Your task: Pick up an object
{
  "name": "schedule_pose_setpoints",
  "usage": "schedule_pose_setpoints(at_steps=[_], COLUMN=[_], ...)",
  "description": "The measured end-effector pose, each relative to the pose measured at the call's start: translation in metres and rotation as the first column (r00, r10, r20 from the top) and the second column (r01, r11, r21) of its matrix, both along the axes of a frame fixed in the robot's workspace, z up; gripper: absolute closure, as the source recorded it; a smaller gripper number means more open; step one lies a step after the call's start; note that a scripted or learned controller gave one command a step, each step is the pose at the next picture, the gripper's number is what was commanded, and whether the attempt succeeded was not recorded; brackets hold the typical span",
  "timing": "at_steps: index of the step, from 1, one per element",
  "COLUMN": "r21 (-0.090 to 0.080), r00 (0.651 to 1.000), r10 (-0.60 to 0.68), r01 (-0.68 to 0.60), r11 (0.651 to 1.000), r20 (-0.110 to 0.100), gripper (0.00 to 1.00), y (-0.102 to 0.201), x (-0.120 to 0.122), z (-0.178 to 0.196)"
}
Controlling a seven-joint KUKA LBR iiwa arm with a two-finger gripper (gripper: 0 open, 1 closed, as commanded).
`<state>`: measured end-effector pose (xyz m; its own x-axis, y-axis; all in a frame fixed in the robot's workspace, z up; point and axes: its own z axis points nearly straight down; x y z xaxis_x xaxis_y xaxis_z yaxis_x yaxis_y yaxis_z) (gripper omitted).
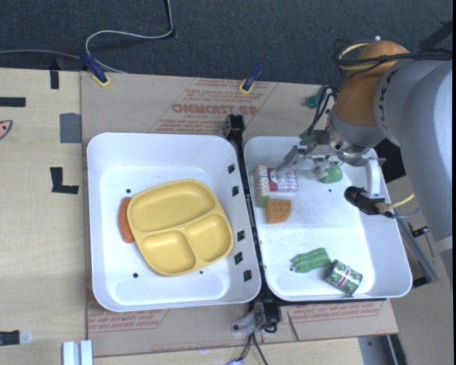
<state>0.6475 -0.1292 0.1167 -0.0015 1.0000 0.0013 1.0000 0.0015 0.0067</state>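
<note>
We see an orange thing (125, 220) in the left bin (106, 158), but the yellow tray (181, 225) lies on most of it, so we cannot tell what it is. The arm (418, 128) is cut off by the right edge. The gripper (313, 152) blocks part of a small green thing (332, 175). The label on the red and white packet (277, 182) is too small to read.
</note>
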Motion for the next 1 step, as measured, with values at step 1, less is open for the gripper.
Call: schedule_pose_setpoints(at_steps=[1], r21=[0.001], r00=[1.0], r10=[0.0], r01=[0.0], r11=[1.0], r20=[-0.001], gripper=[1.0], y=[0.0005], x=[0.0], z=[0.0093])
